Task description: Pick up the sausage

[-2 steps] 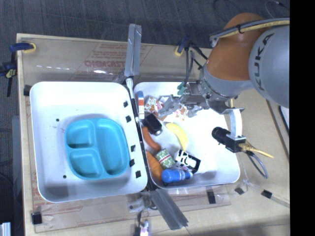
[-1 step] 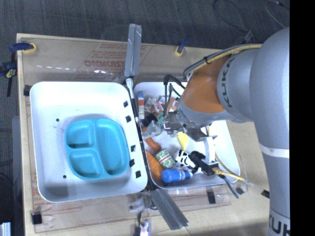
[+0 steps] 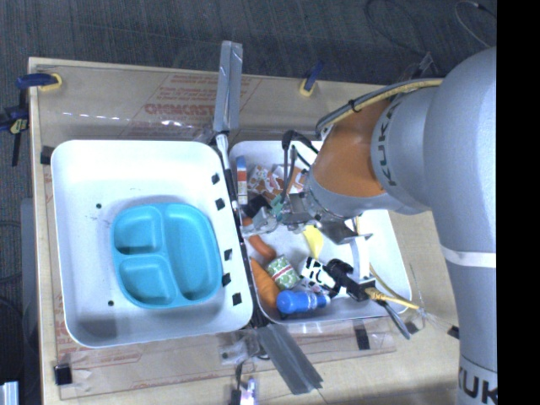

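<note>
From my station the feed looks evenly lit and fairly bright, with light falling from overhead. The left bin [image 3: 76, 226] is nearly blown out white, and soft shadow pools along its near edge. The arm [image 3: 439, 159] throws shade over the right bin [image 3: 392, 251]. Detail is soft and slightly grainy; small items there blur together.

One fixed camera above the bench [image 3: 126, 87] looks down aslant on both bins [image 3: 76, 226]; arm [image 3: 439, 150] enters right.
</note>
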You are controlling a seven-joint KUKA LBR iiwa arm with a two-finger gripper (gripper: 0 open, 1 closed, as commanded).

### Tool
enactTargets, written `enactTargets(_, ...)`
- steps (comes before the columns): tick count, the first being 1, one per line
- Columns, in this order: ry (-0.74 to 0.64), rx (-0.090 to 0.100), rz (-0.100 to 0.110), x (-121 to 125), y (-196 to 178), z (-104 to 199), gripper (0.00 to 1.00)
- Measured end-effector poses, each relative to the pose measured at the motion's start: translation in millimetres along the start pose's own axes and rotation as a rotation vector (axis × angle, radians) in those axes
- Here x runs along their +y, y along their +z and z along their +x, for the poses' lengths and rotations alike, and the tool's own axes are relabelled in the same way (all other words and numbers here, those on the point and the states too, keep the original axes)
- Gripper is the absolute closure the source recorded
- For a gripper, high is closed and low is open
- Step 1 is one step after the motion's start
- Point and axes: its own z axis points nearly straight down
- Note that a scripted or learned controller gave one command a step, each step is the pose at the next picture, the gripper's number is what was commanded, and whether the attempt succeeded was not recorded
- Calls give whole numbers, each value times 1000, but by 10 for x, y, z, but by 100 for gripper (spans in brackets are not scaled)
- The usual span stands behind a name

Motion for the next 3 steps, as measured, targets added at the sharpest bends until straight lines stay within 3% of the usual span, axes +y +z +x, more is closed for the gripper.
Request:
enactTargets(1, -105, -7, -28, 8, 27, -17, 0)
enactTargets(3, -124, -9, -34, 5, 30, -15, 0)
